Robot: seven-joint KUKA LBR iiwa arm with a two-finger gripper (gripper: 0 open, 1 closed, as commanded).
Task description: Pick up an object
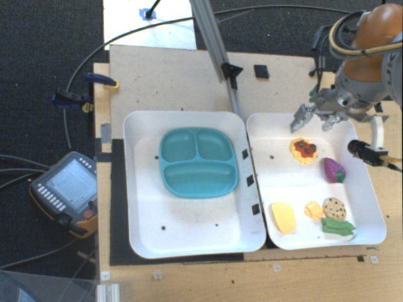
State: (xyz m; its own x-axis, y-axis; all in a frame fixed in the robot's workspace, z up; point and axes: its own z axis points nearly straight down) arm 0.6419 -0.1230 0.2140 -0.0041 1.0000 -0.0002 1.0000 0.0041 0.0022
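In the camera view, the gripper (313,120) hangs with fingers spread and nothing between them, over the right bin (365,231), just above a round yellow toy pizza (305,151) with red topping lying flat near the bin's far side

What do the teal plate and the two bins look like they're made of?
Teal plate: likely moulded plastic, matte to satin; uniform colour, rounded dividers forming three compartments. Left bin and right bin: probably thin formed plastic, smooth white with soft rounded rims and a slight sheen. Could be coated metal; the look leaves that open.
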